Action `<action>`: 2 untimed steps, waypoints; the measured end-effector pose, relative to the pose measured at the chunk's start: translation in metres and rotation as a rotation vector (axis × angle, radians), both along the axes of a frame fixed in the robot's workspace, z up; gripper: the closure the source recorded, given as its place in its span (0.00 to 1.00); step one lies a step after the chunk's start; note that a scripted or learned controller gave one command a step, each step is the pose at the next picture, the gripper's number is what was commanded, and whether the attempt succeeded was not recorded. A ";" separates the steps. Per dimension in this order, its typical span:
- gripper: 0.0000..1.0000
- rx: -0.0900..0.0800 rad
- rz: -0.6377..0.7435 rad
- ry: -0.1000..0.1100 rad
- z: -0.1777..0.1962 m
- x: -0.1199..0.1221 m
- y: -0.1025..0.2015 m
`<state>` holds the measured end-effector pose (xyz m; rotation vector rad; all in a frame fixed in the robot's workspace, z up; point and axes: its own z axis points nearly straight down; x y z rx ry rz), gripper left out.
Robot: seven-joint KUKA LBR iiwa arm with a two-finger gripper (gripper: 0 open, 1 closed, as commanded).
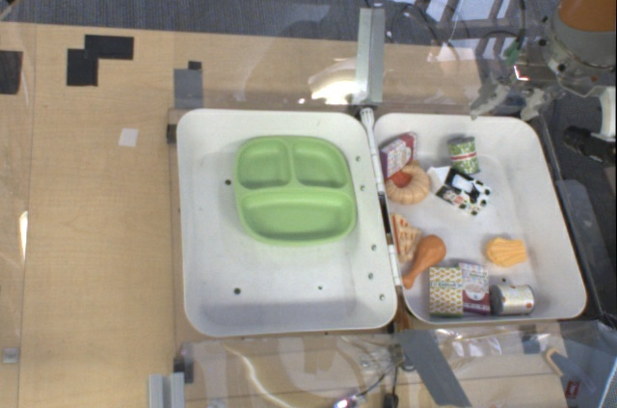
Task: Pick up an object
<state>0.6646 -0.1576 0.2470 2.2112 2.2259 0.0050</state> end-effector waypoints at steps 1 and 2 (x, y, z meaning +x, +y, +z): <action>0.00 0.000 -0.145 0.002 -0.149 -0.007 -0.009; 1.00 -0.003 -0.138 -0.005 -0.136 -0.004 -0.008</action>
